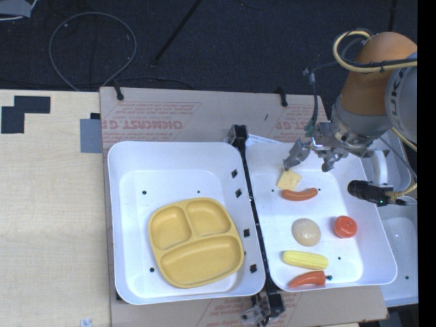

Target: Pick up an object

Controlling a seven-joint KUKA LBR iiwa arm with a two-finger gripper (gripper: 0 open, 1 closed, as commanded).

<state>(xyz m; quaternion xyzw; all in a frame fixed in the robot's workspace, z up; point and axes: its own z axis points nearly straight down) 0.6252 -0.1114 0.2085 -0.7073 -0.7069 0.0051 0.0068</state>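
Cardboard sheet (163,114) under bins: red print at 12 o'clock, upside down and mirrored, not reliably legible. Arm (409,104) lettering partly cut off.

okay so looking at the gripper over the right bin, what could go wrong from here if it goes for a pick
The gripper hangs over the far end of the right bin, open, holding nothing.

1. The cheese and sausage lie almost touching, so fingers closing on one may nudge or catch the other.
2. Both sit near the bin's back wall, so a finger might hit it.
3. The egg and tomato are rounded and could slip out.
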